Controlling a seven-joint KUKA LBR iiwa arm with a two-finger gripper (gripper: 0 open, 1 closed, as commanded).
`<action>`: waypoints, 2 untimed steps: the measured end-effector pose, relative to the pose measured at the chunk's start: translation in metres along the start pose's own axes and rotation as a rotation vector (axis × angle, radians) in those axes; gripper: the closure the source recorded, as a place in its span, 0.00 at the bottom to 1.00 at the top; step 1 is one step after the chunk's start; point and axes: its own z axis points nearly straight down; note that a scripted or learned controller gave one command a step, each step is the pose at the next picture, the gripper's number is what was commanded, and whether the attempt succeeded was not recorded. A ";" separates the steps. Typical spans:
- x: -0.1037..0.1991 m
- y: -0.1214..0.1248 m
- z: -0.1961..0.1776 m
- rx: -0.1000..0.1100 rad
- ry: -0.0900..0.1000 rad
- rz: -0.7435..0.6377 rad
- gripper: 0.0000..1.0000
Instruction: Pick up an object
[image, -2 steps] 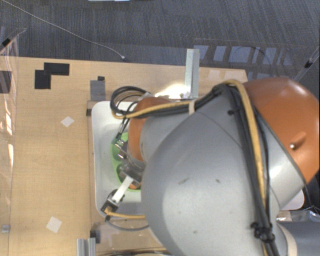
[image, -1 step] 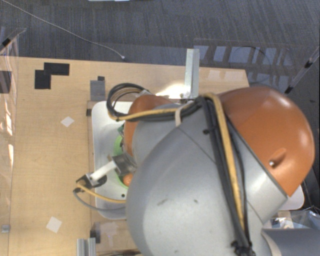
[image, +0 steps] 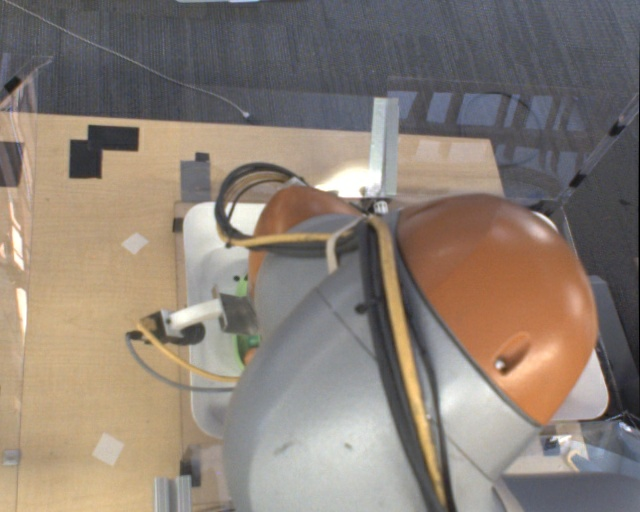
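The chief risk is judged to be a grasp that closes on nothing. The gripper (image: 242, 320) is seen over the left bin (image: 205, 250), and the only candidate that can be made out there is a green object (image: 244, 346), of which mere slivers are visible just beside the gripper body. If the grasp is centred slightly off those slivers, the object may be nudged aside, or caught by one edge and dropped on the lift (a smooth white bin floor would probably let it slide). A scrape against the bin wall is also to be reckoned with, since the wrist is placed near the bin's left side. Whether the gripper is spread or pressed together cannot be told, because its working end is covered by the arm (image: 420, 350). As to how the object lies, green is glimpsed both above and below the gripper body, so a long axis running roughly up and down the view is suggested. Which end points where cannot be determined, and it cannot be excluded that two separate green things are being seen.
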 end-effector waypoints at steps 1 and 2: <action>0.019 0.009 0.002 0.001 -0.024 -0.416 1.00; 0.016 0.003 0.001 0.000 -0.002 0.000 1.00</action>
